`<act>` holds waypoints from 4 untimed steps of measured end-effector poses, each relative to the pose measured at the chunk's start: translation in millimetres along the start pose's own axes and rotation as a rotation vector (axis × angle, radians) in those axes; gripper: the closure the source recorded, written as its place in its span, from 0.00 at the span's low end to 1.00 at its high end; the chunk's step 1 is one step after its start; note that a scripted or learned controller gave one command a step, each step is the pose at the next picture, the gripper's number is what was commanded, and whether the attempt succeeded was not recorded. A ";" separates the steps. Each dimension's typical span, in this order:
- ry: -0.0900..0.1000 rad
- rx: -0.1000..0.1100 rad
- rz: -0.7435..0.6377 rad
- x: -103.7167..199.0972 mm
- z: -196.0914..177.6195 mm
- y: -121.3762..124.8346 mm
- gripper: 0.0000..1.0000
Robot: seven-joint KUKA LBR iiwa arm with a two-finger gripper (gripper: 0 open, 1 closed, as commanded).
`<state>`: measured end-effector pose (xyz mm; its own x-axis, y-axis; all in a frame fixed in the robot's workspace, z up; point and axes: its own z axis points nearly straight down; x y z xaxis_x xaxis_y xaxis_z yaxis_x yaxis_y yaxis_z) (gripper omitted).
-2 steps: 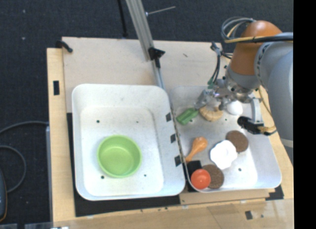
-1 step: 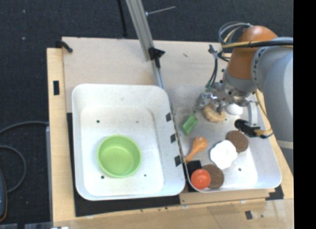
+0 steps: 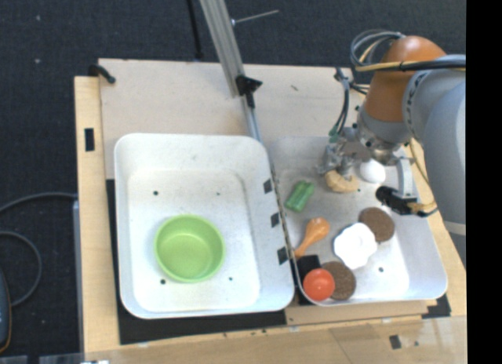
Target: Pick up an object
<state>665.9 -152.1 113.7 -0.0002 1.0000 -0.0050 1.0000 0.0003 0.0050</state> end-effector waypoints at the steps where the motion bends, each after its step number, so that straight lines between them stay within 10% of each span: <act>1: 0.004 -0.001 0.001 -3.3 -44.6 3.7 1.00; 3: 0.003 -0.003 -0.005 2.9 -154.7 11.9 1.00; 4: 0.005 0.005 -0.005 50.4 -142.1 -12.7 1.00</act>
<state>652.5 -101.0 255.5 -0.0049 1.0000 -0.0005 1.0000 0.0049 -0.0005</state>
